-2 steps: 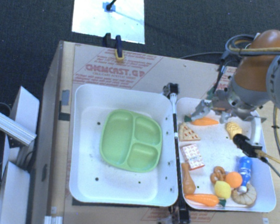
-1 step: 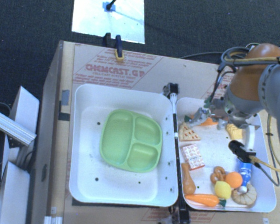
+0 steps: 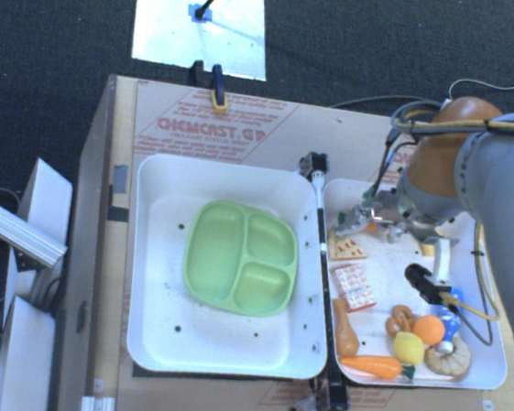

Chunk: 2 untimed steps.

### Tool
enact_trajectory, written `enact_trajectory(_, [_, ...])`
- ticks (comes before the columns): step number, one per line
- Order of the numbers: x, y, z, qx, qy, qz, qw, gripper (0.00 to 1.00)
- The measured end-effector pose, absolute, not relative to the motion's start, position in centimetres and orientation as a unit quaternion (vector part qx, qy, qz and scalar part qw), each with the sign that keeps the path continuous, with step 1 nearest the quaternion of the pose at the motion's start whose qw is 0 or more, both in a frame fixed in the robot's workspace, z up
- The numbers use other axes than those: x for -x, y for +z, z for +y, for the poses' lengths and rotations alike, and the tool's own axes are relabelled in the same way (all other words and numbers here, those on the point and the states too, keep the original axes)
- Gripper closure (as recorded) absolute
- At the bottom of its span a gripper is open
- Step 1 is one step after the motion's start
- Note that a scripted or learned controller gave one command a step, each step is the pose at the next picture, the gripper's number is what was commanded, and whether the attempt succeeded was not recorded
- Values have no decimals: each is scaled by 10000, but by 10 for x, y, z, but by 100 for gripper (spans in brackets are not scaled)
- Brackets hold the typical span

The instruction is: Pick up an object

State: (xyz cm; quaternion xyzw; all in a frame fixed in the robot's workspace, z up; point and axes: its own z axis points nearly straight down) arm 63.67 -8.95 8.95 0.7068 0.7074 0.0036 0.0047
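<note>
White right bin (image 3: pixel 483 364) holds toy food; gripper (image 3: pixel 373 219) low at its far end near a cracker (image 3: pixel 348 250). Jaw state: cannot tell. Approach step; next, descend and close.

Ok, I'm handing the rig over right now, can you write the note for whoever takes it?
Gripper: low over the far end of the right bin, near the waffle piece; finger state unreadable, nothing seen held.
Things: carrot, lemon, orange, pretzel, checkered wafer and a drumstick sit at that bin's near end.
Left bin holds the green divided plate.
Done: no pick confirmed.
Left: grasp and lift one object.
</note>
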Motion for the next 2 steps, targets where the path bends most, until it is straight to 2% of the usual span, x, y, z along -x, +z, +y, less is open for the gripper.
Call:
enact_trajectory(1, [-658,89,-88,-7065,-7,7077,-6,0])
enact_trajectory(2, [-657,98,-88,-7059,-31,7082,-60,100])
